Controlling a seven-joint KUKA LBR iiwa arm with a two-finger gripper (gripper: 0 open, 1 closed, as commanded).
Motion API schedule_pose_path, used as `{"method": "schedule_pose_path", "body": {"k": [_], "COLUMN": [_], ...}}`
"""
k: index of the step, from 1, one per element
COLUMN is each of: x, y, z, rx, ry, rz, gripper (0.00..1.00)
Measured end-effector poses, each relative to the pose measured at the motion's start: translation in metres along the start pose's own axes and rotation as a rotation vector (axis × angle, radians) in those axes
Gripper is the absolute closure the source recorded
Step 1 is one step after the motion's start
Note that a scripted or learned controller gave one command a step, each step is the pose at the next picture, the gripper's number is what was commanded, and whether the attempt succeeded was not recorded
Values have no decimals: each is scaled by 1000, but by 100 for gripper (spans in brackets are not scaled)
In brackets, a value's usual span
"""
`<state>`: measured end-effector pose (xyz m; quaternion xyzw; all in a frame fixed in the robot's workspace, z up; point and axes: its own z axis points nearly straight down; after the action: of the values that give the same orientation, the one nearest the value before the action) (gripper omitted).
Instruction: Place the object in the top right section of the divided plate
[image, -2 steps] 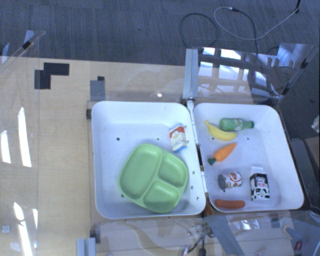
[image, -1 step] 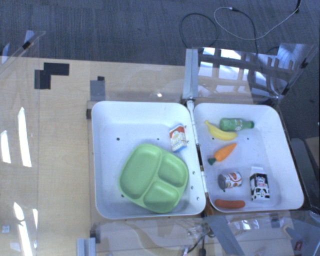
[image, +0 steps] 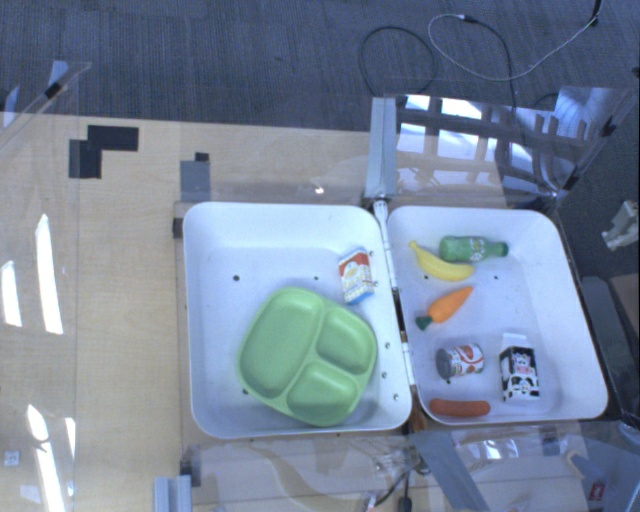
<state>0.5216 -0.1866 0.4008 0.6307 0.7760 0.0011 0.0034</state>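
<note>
1. We see two white bins side by side on the wooden bench: left bin (image: 205, 330), right bin (image: 560, 300).
2. Left bin holds one green divided plate (image: 308, 355), three sections, sitting toward the bin's lower middle, rotated at a slant. All three sections look bare.
3. Also in the left bin: one small carton (image: 355, 276), white with red and blue print, lying near the bin's right wall, just above the plate's upper right edge. It looks close to the rim but apart from it; we can't be sure.
4. Right bin holds six items:
   - one green bottle (image: 473, 248) lying on its side at the top
   - one banana (image: 440, 262) just below and left of it, touching or nearly so
   - one carrot (image: 446, 306) mid-bin, tilted
   - one can (image: 460, 361) on its side, lower left
   - one cow-print milk carton (image: 518, 374) lower right, beside the can
   - one red sausage (image: 459, 408) along the bottom wall
5. Count: 2 bins, 1 plate, 7 loose items.
6. Gripper state: we can't tell from this view.
</note>
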Motion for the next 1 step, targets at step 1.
{"method": "schedule_pose_path", "body": {"k": [1], "x": [-13], "y": [-36], "z": [-37], "rx": [-6], "ry": [-6], "rz": [-364], "gripper": [100]}}
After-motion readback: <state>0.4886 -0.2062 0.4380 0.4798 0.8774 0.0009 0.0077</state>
